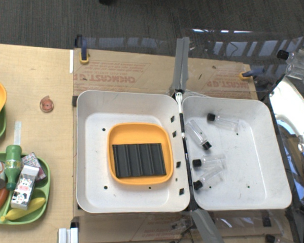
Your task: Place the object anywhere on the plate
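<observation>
The dark ribbed block (140,160) lies flat in the middle of the yellow plate (141,130), which sits in the left bin (89,156), the bin farther from the side where the arm comes in. If the block is the thing meant, the task looks done. From this view I cannot tell whether the gripper is released, clenched or grasping anything.

The right bin (251,164), on the arm's side, holds four clear tubes with black caps. One lies near the back (220,120), one just beside the wall between the bins (198,134), and two lie close together toward the front (208,162) (210,178).

If a tube is the thing to move, several things could go wrong:
- **Rolling:** the tubes are round and smooth, so a closing gripper could push one aside instead of catching it.
- **Crowding:** the two front tubes lie so near each other that a reach for one may knock the other.
- **Wall contact:** the tube by the shared wall leaves little room on that side, so the gripper may strike the rim.
- **Landing:** the block covers most of the plate's floor. A tube set down there could land on the ribs and roll off over the low lip into the bin.

The wooden worktop (38,67) to the left plays no part.
</observation>
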